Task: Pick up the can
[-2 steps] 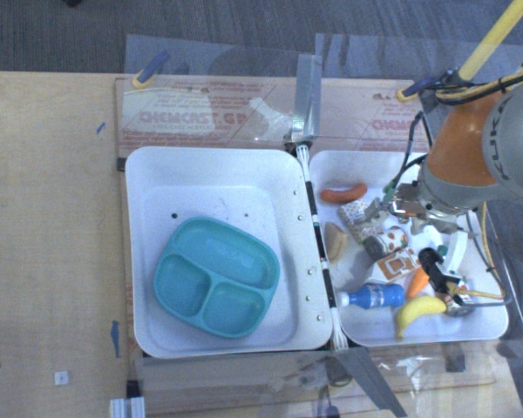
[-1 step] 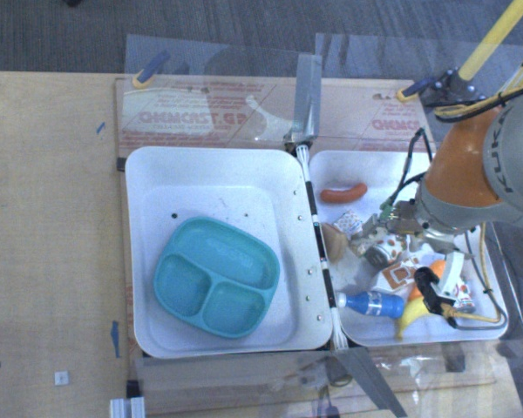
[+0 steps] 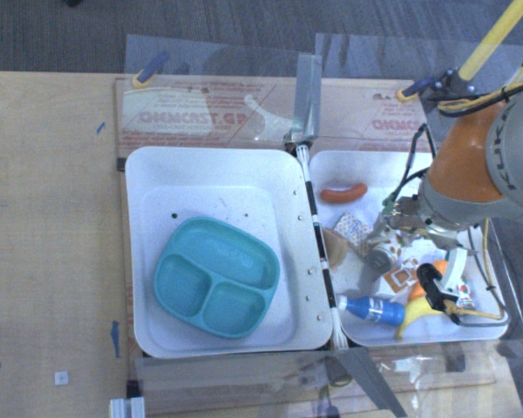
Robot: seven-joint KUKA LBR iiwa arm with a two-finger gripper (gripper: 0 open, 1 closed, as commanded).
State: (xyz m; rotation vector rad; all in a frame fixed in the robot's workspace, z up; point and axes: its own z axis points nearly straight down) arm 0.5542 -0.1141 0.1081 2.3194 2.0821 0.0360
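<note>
Just right of the sausage-shaped red toy (image 3: pixel 343 192), the gripper (image 3: pixel 385 244) hangs over the grey metal can (image 3: pixel 374 268); finger state unclear; descent comes next.

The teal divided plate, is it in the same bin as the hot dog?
No. The teal divided plate lies in the left bin, while the hot dog lies in the right bin.

Bright, even overhead light, soft shadows, glare on the clear sheeting (image 3: pixel 244 94), perhaps slightly soft focus overall.

Wooden bench (image 3: pixel 44 233), two white bins (image 3: pixel 144 233) side by side on it
</note>
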